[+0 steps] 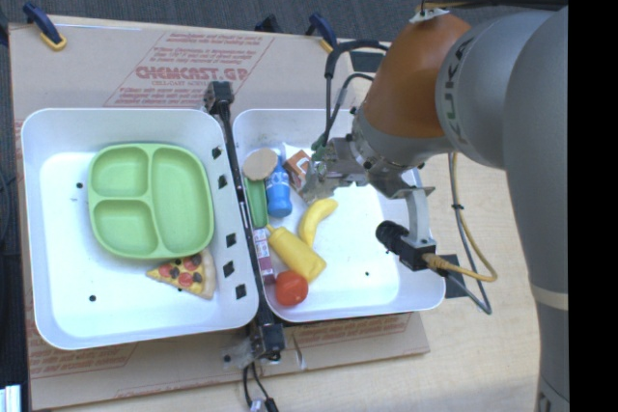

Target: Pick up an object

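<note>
The right bin (pixel 386 285) holds a yellow banana (pixel 317 217), a yellow bottle-like piece (pixel 296 252), a red tomato (pixel 291 288), a blue bottle (pixel 278 192), a green stick (pixel 255 201), a tan round lid (pixel 259 165) and a small brown and white box (pixel 298 167). My gripper (pixel 326 171) hangs low over the bin's upper middle, just right of the small box and above the banana's tip. The grey wrist and orange band cover most of it. I see nothing lifted off the bin floor.
The left bin (pixel 48 304) carries a green divided plate (pixel 152 200) and a toy pizza slice (pixel 183 274). A black divider (pixel 235 198) runs between the bins. Cables and a black fitting (pixel 406 244) hang over the right bin's right side.
</note>
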Action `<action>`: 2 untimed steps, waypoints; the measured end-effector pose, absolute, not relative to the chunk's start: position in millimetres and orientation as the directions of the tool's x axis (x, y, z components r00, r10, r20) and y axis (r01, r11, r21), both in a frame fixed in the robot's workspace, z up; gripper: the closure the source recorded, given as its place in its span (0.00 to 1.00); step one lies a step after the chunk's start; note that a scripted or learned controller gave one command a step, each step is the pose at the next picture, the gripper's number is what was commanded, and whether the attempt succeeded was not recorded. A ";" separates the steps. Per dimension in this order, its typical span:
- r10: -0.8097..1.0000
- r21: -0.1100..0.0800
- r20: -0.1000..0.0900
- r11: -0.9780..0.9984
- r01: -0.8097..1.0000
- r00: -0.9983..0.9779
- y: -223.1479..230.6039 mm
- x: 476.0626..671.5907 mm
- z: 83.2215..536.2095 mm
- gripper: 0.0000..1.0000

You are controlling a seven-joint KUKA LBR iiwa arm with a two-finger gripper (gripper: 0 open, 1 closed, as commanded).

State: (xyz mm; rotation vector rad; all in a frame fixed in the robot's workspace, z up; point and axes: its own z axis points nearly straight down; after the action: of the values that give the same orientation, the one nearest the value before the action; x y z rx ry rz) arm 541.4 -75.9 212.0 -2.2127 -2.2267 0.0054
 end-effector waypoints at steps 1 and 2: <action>1.000 -0.004 0.000 0.007 1.000 -0.007 -67.2 476.0 206.2 1.00; 1.000 -0.004 0.000 0.006 1.000 -0.006 -91.5 483.5 159.2 1.00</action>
State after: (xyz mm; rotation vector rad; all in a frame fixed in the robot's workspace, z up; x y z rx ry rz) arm 483.5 -91.5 159.2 -2.2120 -2.2262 0.0048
